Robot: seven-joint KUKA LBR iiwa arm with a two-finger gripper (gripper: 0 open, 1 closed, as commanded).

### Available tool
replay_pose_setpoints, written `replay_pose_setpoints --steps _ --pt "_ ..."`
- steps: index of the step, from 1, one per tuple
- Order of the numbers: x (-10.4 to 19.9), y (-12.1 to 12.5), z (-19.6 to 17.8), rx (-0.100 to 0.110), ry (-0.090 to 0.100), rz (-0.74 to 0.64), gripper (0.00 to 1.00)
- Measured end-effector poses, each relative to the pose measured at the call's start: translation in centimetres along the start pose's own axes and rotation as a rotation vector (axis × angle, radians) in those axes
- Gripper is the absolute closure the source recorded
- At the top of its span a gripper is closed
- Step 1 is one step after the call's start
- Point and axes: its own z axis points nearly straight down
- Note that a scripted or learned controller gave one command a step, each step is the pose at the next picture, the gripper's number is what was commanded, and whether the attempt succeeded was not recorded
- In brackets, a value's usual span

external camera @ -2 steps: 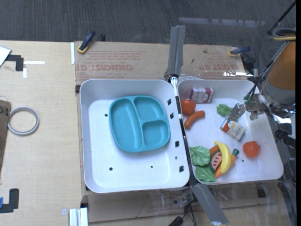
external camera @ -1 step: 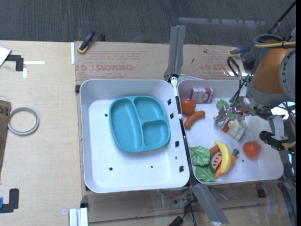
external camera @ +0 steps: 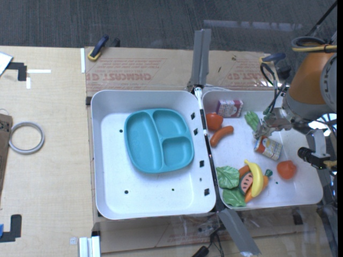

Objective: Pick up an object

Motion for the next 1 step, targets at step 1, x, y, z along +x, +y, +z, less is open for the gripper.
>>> replay_pose_setpoints --steps 1 --pt "4.42 4.24 -11.92 -0.002 0.000 -0.030 1.00"
